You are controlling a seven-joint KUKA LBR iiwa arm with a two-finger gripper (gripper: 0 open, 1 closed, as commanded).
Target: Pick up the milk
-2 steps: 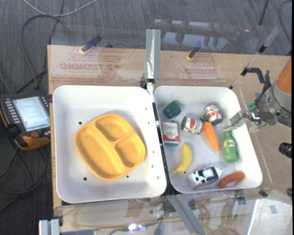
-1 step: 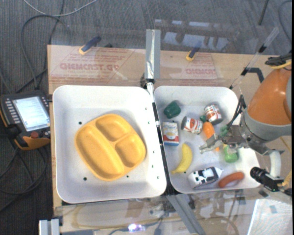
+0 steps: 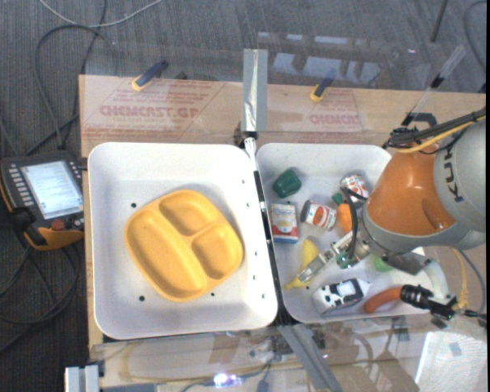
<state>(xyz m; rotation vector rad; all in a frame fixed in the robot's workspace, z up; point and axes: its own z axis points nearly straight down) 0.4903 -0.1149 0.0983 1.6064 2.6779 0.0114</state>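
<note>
Nearest to the lens, above the right bin (image 3: 327,155): grey arm (image 3: 408,202) with orange band, gripper (image 3: 339,256) low among the items, open or closed impossible to tell. From the left: yellow divided plate (image 3: 185,242) in the left bin (image 3: 106,219). Then the milk carton (image 3: 283,221), just beside the left wall of the right bin, apart from the gripper. Between carton and gripper, a yellow banana-like piece (image 3: 309,260). Under the gripper, a black-and-white toy (image 3: 340,294).
</note>
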